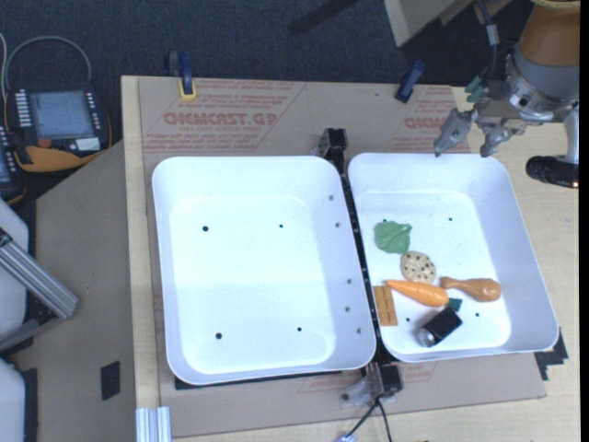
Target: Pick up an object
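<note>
While the gripper hangs open and holding nothing at the right bin's upper edge, that bin carries a green leaf, cookie, carrot, wooden piece and black object, lower right.

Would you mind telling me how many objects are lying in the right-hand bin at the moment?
6, all in its front half: green leaf, cookie, carrot, wooden piece, small orange block, black object.
</note>
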Action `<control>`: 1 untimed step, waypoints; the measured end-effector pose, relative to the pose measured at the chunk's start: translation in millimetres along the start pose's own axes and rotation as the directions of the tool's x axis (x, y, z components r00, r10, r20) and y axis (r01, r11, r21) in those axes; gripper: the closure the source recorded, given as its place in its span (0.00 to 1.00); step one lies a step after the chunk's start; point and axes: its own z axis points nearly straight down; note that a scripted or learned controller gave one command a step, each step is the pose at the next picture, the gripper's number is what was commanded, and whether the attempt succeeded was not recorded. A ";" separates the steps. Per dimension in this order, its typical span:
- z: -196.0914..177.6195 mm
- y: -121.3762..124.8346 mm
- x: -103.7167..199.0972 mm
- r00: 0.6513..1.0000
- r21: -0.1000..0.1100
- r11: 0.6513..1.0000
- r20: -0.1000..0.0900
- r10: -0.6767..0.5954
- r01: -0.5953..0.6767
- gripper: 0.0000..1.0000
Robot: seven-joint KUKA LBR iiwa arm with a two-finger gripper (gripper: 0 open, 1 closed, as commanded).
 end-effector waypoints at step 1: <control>0.2 0.0 0.1 1.000 0.000 1.000 0.000 0.000 0.000 0.00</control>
